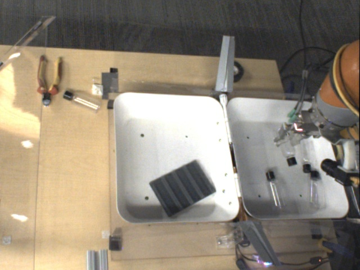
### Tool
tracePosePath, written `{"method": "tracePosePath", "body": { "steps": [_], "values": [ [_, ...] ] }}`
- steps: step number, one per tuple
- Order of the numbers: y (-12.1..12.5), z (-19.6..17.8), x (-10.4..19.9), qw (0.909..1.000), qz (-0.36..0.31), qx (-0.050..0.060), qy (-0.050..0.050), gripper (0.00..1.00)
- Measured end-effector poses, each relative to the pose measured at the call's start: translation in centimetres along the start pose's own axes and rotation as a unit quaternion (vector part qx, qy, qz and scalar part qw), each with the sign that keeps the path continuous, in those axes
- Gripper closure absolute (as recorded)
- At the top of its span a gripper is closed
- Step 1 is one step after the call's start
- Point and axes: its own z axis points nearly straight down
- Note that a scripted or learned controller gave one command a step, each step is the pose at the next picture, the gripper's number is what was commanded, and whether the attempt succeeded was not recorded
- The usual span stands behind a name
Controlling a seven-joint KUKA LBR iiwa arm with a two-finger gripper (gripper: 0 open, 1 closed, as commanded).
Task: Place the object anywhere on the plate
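Note:
A dark grey ribbed plate [183, 188] lies at a slant in the front half of the left bin [135, 122]. In the right bin [253, 122] lie three small clear vials with black caps: one at the front left [273, 187], one at the front right [312, 184], and one nearer the middle [290, 157]. My gripper [293, 131] hangs over the right bin's back right part, just behind the middle vial. I see nothing held in it. The grey arm with its orange band [349, 77] comes in from the right.
On the bench to the left lie red-handled pliers [48, 76] and another clear vial [82, 99]. A metal post [226, 65] stands behind the seam between the bins. A black part [337, 171] juts over the right bin's right edge.

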Motion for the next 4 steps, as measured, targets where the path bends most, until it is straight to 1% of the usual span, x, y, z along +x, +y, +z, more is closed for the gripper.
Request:
{"method": "tracePosePath", "body": {
  "steps": [1,2,3,4],
  "values": [
    [6.7,1.4,5.8,0.9968,-0.080,0.001,0.000,1.00],
    [11.3,1.3,13.3,0.9816,-0.191,0.001,0.001,1.00],
    [11.3,1.3,18.4,0.9989,0.047,0.002,0.000,1.00],
    [11.3,6.2,28.0,0.9984,-0.056,0.003,0.001,1.00]
  ]
}}
